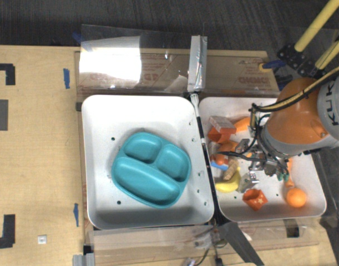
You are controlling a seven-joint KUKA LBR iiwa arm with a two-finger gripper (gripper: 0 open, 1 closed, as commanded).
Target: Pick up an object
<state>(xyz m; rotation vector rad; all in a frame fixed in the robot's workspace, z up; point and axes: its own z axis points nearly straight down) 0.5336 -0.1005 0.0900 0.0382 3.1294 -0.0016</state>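
The claw (pixel 257 168) hangs low over the right bin (pixel 313 204), in the middle of a pile of small toys. It is dark and mixed in with the things under it, so I cannot tell if it is wide, narrow or holding something.

The closest thing to grab looks like the yellow banana (pixel 227 187). It lies just to the left of the claw and a little nearer the front of the bin. Its long side runs left to right, pointing toward the claw. A red block (pixel 254 199) sits just in front of the claw, and an orange ball (pixel 296 197) lies to the right of it, near the front. More orange and red toys (pixel 222 131) sit behind and to the left.

The left bin (pixel 102 121) is well off to the left, with a blue divided plate (pixel 151 168) in it.
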